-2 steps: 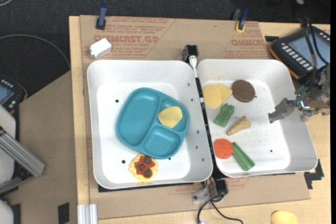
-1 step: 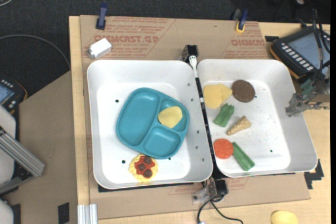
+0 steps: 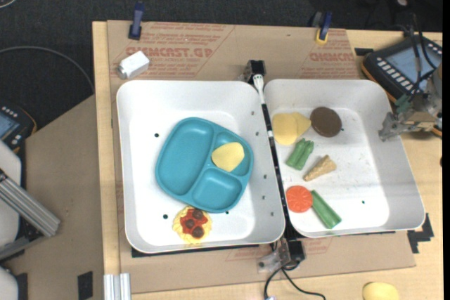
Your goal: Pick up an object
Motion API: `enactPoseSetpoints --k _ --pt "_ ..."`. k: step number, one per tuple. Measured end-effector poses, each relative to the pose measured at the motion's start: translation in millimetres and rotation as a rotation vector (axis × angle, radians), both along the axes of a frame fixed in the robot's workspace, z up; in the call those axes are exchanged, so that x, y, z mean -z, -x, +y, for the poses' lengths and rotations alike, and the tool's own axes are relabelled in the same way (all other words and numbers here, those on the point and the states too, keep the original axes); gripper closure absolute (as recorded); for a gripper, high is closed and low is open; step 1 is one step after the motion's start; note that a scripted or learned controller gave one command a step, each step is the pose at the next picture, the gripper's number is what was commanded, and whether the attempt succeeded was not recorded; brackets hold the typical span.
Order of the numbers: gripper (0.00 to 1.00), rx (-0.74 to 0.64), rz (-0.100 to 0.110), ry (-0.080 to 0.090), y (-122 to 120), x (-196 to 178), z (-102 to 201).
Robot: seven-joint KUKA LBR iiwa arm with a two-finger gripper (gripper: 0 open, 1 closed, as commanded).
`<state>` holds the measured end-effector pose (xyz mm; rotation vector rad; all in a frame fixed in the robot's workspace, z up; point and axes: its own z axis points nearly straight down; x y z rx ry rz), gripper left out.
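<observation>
The right bin (image 3: 373, 172) holds several toy foods: a pale yellow piece (image 3: 290, 127), a brown disc (image 3: 325, 121), a green pod (image 3: 301, 153), a tan wedge (image 3: 320, 167), a red-orange slice (image 3: 299, 199) and a green stick (image 3: 325, 209). In the left bin (image 3: 140, 123) lies a teal divided plate (image 3: 193, 165) with a yellow piece (image 3: 228, 156) on it. A small pizza-like toy (image 3: 192, 223) sits at that bin's front. My gripper (image 3: 402, 121) hangs over the right bin's far right rim, apart from all the toys, with nothing seen in it.
A small white block (image 3: 133, 64) rests on the cardboard behind the left bin. Blue clamps (image 3: 136, 20) (image 3: 323, 28) hold the board's back edge. A handheld screen unit (image 3: 401, 67) lies at the back right, and a yellow object (image 3: 380, 290) at the front right.
</observation>
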<state>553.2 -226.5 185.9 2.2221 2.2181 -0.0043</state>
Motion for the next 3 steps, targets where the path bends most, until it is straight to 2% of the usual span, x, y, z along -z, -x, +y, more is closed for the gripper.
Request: enactPoseSetpoints --k 1,2,3 --pt "0.0 -0.001 -0.003 -0.001 0.9 -5.6 2.4" --pt "0.0 0.0 -0.009 0.001 32.6 -81.8 1.3" --pt "0.0 -0.001 -0.021 0.006 74.3 -241.5 0.8"
